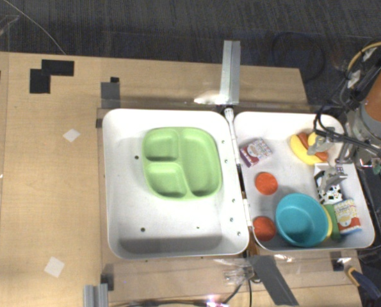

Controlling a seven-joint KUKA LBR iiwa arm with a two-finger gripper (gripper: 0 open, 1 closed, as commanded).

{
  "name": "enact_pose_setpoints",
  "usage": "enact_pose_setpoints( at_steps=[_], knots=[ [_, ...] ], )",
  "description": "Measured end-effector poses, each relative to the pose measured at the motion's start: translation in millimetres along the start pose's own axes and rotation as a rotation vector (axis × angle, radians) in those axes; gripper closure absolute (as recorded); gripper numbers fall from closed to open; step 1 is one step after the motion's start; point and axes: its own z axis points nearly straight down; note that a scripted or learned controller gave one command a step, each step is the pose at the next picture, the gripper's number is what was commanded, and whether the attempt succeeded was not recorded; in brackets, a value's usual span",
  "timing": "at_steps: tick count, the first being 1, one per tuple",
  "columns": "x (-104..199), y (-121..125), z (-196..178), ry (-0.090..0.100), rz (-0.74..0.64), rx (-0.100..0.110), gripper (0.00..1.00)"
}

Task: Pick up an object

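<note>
The right bin (276, 121) holds several small objects. A yellow banana (299, 147) lies at its far right and a pink and white packet (256, 150) near its left wall. An orange ball (266, 183) rests in the middle, and a second one (262, 226) sits at the front left. A blue bowl (300, 219) stands at the front, with a small printed carton (346, 215) to its right. My gripper (330, 179) hangs over the bin's right side, between the banana and the carton, just above a small black and white item (332, 192).
The left bin (123, 171) carries a green divided plate (179, 162). A metal post (231, 72) rises behind the seam between the bins. Cables and the arm's orange band (379, 101) crowd the right edge. Bare wooden bench (43, 171) stretches to the left.
</note>
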Motion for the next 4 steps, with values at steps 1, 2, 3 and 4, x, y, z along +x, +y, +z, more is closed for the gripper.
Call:
enact_pose_setpoints(
  at_steps=[1, 2, 3, 4],
  knots=[
    [-8, -11, 117, -0.008, 0.016, 0.003, 0.00],
    [21, -9, 117, -0.007, 0.079, 0.001, 0.00],
    [48, 53, 101, -0.069, 0.079, 0.010, 0.00],
    [60, 57, 114, -0.021, -0.007, 0.004, 0.00]
  ],
)
